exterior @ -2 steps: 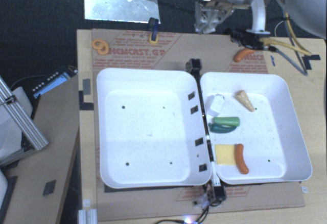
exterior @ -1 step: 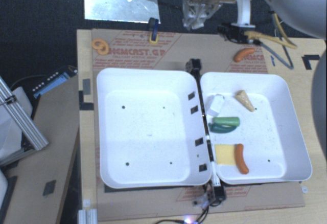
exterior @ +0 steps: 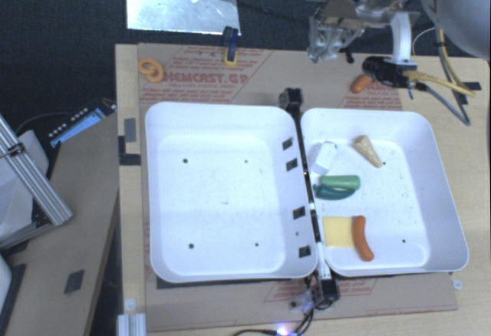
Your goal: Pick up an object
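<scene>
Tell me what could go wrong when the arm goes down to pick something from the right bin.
The green cucumber-shaped toy lies against a small white piece near the divider wall, so the fingers may catch the wall or both items. The flat yellow square touches the orange sausage-shaped toy and could be hard to grip. The gripper hangs beyond the bin, leaving a long approach.

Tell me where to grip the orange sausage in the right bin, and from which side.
Grip the orange sausage at its middle, coming straight down from above. It lies flat and roughly lengthwise toward the near edge, so the end effector should likely close across its narrow width. The yellow square sits close on its left, so stay clear of it.
</scene>
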`<action>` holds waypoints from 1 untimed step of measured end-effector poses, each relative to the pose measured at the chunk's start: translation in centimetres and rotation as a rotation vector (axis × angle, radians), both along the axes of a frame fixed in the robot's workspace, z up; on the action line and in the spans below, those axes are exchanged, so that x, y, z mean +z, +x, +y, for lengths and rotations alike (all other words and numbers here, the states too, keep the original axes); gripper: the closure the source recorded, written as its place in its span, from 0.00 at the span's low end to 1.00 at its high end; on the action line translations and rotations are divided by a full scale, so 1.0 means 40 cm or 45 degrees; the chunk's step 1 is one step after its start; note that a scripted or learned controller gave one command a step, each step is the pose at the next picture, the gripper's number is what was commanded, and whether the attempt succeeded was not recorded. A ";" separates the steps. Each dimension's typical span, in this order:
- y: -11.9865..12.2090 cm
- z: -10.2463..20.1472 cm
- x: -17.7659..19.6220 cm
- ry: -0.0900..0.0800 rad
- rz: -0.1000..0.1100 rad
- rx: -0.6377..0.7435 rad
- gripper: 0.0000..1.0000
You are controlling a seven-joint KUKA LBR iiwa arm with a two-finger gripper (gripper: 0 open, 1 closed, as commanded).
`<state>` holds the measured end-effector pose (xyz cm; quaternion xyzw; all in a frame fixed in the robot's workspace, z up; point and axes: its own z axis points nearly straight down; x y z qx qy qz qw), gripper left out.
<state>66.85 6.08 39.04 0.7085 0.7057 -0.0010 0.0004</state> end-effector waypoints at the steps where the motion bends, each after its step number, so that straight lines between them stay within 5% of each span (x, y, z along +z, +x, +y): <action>1: -0.001 -0.151 -0.130 -0.001 0.002 -0.002 1.00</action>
